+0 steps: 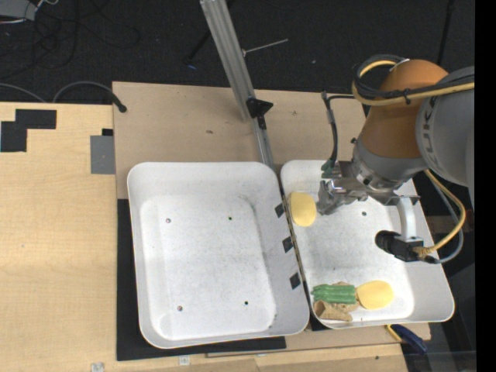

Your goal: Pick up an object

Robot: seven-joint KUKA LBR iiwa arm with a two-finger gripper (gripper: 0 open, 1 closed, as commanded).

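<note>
My gripper [328, 201] hangs low over the upper part of the right bin [434, 301], just right of a pale yellow rounded object [303, 209] that lies by the bin's left wall. Near the bin's front edge lie a green ridged object [335, 292], a second yellow rounded object [375, 294] and a small tan piece [335, 311]. Nothing shows between the gripper's fingers.
The left bin [147, 208] sits next to the right one, with black clips [287, 243] along the shared wall. A slanted metal rail [232, 60] rises behind the bins. The arm's grey and orange body [403, 122] and its cables cover the right bin's far right corner.
</note>
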